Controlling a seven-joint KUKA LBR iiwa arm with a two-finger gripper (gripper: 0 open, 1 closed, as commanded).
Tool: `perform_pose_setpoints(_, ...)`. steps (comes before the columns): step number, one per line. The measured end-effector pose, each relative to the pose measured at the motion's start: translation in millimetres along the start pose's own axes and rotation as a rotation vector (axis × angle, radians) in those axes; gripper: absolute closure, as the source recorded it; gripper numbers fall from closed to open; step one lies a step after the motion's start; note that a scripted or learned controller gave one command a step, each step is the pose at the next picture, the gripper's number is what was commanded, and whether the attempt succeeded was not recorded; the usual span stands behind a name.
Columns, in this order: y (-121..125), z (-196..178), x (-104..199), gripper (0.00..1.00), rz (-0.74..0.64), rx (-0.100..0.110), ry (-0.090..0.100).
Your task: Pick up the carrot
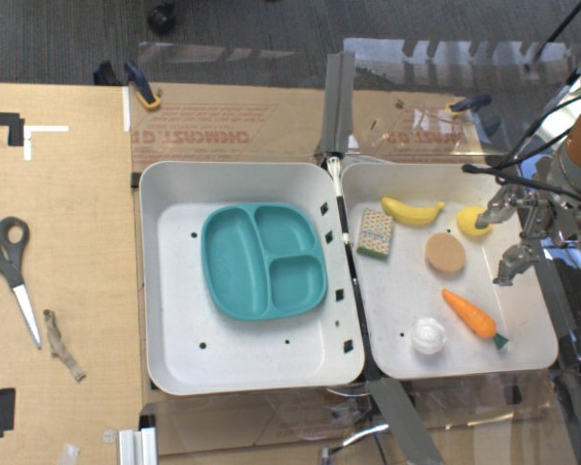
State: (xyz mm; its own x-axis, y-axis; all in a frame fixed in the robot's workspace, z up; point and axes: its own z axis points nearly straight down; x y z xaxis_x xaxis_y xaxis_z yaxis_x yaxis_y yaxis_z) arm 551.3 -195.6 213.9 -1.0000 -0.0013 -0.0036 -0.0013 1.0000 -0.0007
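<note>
I log: left bin (165,289), teal plate (265,261) inside. Right bin (533,342): banana (412,210), carrot (471,316) at lower right. Gripper (509,240) at right edge above carrot, fingers apart, holding nothing.

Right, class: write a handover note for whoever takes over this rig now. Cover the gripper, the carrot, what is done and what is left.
Gripper: open, holding nothing, at the right bin's right edge, above the carrot in the view.
Carrot: lying flat in the right bin, near the front right corner, apart from the white ball and the tan disc.
Done: arm is near the bin; no grasp made.
Left: move over the carrot, lower, close on it, lift.
</note>
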Motion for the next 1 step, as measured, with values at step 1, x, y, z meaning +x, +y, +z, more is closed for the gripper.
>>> perform_pose_setpoints(1, 18.1, 121.2, 38.6, 0.0, 0.186, 0.0, 0.0)
